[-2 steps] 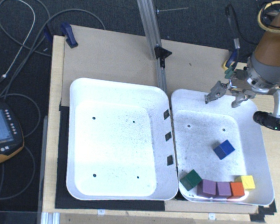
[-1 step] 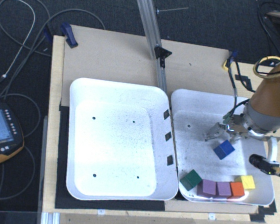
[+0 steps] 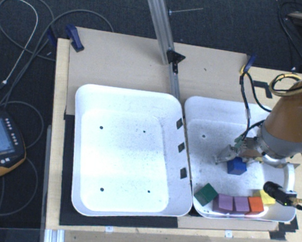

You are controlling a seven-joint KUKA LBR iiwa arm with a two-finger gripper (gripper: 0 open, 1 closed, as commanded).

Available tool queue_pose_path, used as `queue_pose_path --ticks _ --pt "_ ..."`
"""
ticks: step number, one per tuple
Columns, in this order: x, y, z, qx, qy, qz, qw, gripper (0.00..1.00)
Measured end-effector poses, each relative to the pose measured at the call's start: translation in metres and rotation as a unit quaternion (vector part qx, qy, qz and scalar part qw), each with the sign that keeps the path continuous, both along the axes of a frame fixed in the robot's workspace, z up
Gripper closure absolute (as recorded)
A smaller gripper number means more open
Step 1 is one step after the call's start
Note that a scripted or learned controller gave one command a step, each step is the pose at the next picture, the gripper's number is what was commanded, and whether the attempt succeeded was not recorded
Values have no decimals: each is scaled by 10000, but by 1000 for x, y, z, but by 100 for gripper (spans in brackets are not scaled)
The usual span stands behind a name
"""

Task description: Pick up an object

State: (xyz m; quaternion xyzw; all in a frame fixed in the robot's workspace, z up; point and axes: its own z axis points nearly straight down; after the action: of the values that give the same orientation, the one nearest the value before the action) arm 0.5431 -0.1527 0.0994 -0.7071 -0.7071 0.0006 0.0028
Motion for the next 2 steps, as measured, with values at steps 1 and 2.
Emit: queue_pose_path --ticks 1,2 --pt "2 0 11 -9 -33 2 10000 100" --pt "-53 76 104 3 -45 31 10000 100"
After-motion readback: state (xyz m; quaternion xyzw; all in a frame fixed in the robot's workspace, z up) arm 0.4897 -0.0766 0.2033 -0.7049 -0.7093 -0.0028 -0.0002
